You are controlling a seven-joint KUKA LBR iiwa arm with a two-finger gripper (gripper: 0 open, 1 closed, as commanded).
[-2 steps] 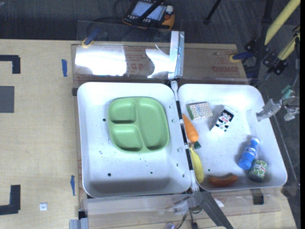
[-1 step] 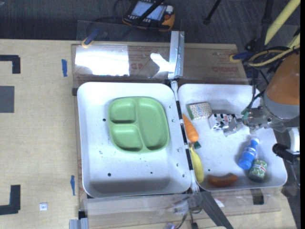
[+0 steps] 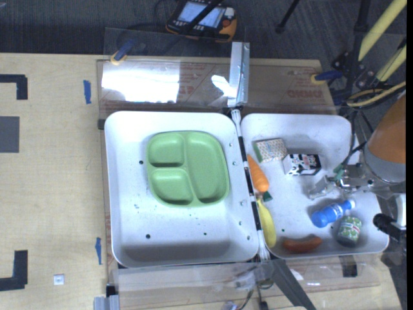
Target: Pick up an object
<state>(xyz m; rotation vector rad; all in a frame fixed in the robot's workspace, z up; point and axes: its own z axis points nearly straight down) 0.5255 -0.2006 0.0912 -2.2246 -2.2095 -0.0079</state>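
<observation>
Far to the claw's left, the left bin (image 3: 122, 192) is a shallow, glossy white tray with rounded corners. It holds a matte pale-green divided plate (image 3: 188, 167), a rounded square with three compartments.

The right bin (image 3: 290, 123) has the same smooth white plastic. Along its left wall, well left of the claw, lie a tapered orange carrot (image 3: 259, 175) and, below it, a curved yellow banana (image 3: 266, 222). Up and left of the claw sit a small patterned box (image 3: 270, 150) and a black-and-white carton (image 3: 303, 163).

The claw (image 3: 337, 179) is metallic and hangs low over the bin's right part; whether it is spread or closed I cannot tell.

Just below it lies a blue bottle with a white cap (image 3: 332, 213). Beside that stands a round green-labelled can (image 3: 349, 230), and lower left a reddish sausage-shaped object (image 3: 301, 243).
</observation>
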